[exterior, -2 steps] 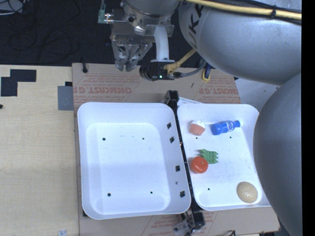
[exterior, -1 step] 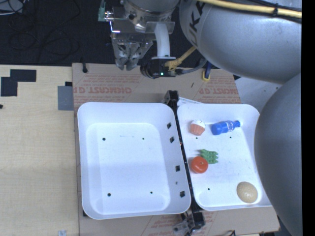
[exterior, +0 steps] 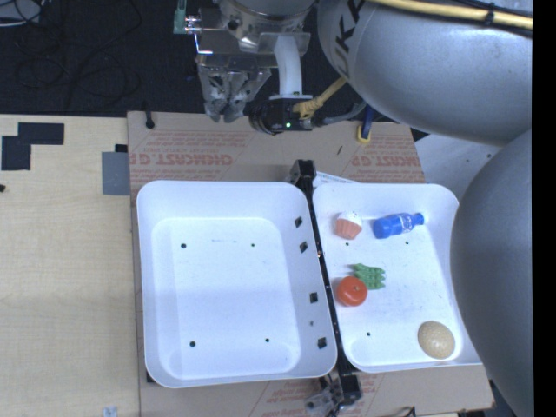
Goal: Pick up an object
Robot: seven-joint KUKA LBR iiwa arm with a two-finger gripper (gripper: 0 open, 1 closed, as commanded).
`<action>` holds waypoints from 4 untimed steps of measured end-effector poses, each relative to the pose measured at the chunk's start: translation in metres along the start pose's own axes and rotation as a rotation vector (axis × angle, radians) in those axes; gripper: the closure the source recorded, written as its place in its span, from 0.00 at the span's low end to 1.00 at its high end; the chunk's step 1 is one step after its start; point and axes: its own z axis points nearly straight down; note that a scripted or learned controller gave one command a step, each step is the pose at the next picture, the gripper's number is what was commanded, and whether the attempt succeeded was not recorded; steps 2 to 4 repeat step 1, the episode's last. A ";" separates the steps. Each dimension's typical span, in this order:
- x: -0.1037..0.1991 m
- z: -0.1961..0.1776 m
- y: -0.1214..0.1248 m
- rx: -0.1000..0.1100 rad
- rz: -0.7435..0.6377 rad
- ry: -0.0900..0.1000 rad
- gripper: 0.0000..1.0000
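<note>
The right bin (exterior: 439,200) holds a blue bottle (exterior: 396,224), a small pink and white cupcake-like piece (exterior: 348,226), a green toy (exterior: 370,275), a red-orange round object (exterior: 352,292) and a tan egg-shaped ball (exterior: 436,339). My gripper (exterior: 230,109) hangs high above the bench's far edge, beyond the left bin (exterior: 156,207), with its fingers (exterior: 219,102) pressed close together and nothing between them. It is well away from every object.
The grey arm fills the upper right and overhangs the right bin's far and right sides. A black divider (exterior: 317,268) runs between the bins. Cardboard (exterior: 226,150) lies under both bins, with a wooden bench (exterior: 61,259) to the left.
</note>
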 end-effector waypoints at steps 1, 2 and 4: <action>0.001 -0.006 0.001 0.008 -0.004 -0.004 1.00; 0.001 -0.006 0.001 0.008 -0.004 -0.004 1.00; 0.001 -0.006 0.001 0.008 -0.004 -0.004 1.00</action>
